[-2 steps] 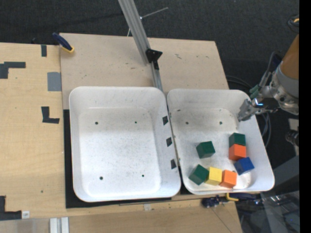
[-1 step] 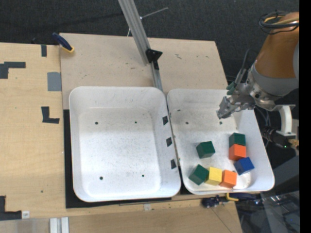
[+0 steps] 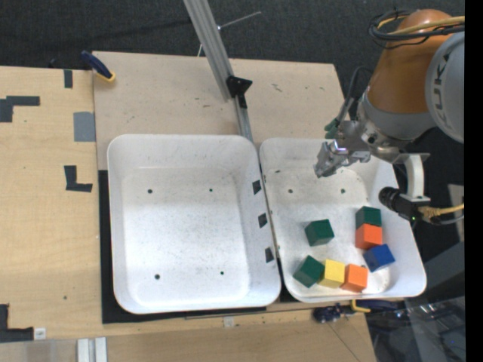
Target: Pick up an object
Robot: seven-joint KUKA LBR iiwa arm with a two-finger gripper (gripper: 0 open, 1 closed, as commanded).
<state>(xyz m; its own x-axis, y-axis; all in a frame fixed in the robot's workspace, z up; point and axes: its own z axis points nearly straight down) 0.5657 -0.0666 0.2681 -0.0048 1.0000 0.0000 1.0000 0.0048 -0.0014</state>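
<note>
jaws: state unreadable, high in right bin (image 3: pixel 281 202) | nearest: green cube (image 3: pixel 319 231) below them | others clustered beyond, untouched

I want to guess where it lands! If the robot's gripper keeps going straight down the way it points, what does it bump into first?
Probably the bare floor of the right-hand shallow white bin. The grey two-finger gripper hangs over its far end, away from the blocks, though depth is hard to judge.

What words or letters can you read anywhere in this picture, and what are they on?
"KU" - dark letters on the grey robot arm, cut off at the picture's edge.
The blocks, for example the blue block, and both white bins, such as the right bin, carry no writing.
</note>
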